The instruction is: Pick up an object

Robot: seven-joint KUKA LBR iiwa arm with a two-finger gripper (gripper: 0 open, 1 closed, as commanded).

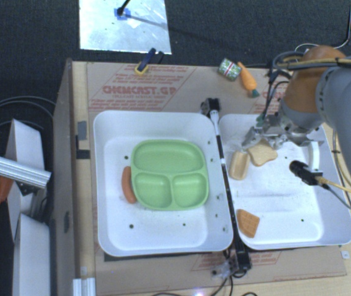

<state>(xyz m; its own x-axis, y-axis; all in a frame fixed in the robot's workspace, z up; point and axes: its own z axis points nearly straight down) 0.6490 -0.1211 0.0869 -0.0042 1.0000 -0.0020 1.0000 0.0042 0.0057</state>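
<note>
Right white bin (pixel 286 205), tan bread slice (pixel 263 155) just beside jaws

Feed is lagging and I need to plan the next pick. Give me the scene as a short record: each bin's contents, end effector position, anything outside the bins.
left bin: green divided plate; orange sausage beside the plate's left edge
right bin: tan toast-shaped piece; pale roll-like piece by the divider; orange cracker near the front
end effector: over the right bin's back part, next to the tan toast-shaped piece; contact cannot be told
outside bins: toy carrot and green can behind the right bin
</note>
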